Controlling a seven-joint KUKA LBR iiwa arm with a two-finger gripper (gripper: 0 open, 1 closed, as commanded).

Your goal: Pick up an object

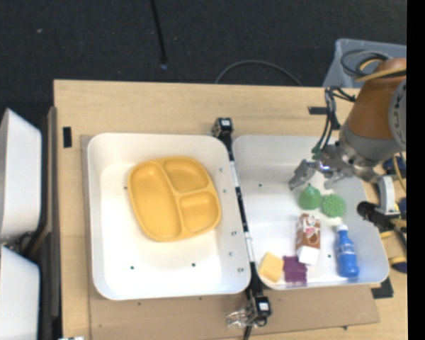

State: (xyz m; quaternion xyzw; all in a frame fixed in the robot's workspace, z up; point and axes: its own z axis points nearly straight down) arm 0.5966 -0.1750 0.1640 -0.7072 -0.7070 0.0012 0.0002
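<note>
The fingers are spread apart with nothing between them: one grey finger reaches toward 8 o'clock over the bare floor of the right bin, the other sits nearer the wrist toward 3 o'clock. Just below them, at 6 o'clock, lies a green round object, and beside it at its 3 o'clock a second green, bumpy-textured disc; the two look to be touching or nearly so. The fingertips hover right above the first green piece, though contact cannot be judged.

Further toward 6 o'clock from the green pair lies a small brown-and-white packet, lengthwise down the bin. At its 3 o'clock is a blue bottle with a white cap pointing to 12 o'clock. Along the bin's near edge sit a yellow block and, just beside it at 3 o'clock, a purple block.

Above the fingers the arm rises toward 1 o'clock, orange band over grey wrist.

The left bin holds a yellow divided tray with three compartments, lying near its centre. Both bins rest on the wooden bench.
</note>
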